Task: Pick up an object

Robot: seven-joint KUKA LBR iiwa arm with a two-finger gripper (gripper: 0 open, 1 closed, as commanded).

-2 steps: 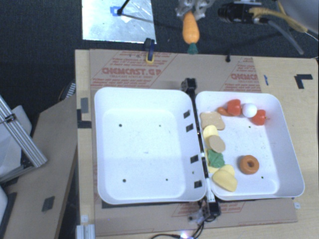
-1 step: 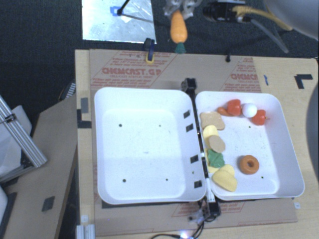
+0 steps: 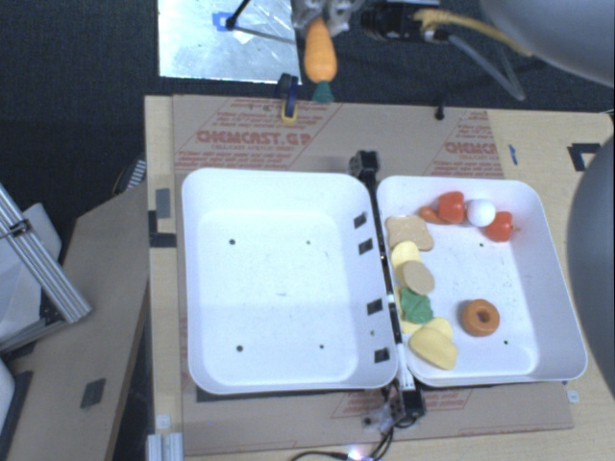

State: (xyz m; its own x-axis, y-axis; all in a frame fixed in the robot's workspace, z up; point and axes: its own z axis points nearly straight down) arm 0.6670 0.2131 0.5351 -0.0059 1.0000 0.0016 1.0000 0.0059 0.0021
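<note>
Worktop: a tan board printed with red lettering, carrying two shallow white bins side by side, joined along a dark hinge strip.
Floor: dark carpet around the worktop, with a pale shiny sheet lying on it at the top left.
Left edge: a slanted metal rail beside the worktop.
Left bin: bare white floor with a few small dark dots.
Right bin: holds a tan slice, a yellow piece, a round tan piece, a green piece, a larger yellow piece, a brown ring, a white ball and red-orange pieces beside it.
End effector: at the top, raised above the far edge of the worktop, its fingers closed on the upper end of the carrot.
Carrot: orange, smooth, rounded, hanging upright from the fingers with a small dark green tip at its lower end; above the floor, beyond both bins, nearer the left one.
Clip: small, blue and yellow, on the worktop's far edge just beside the carrot's tip.
</note>
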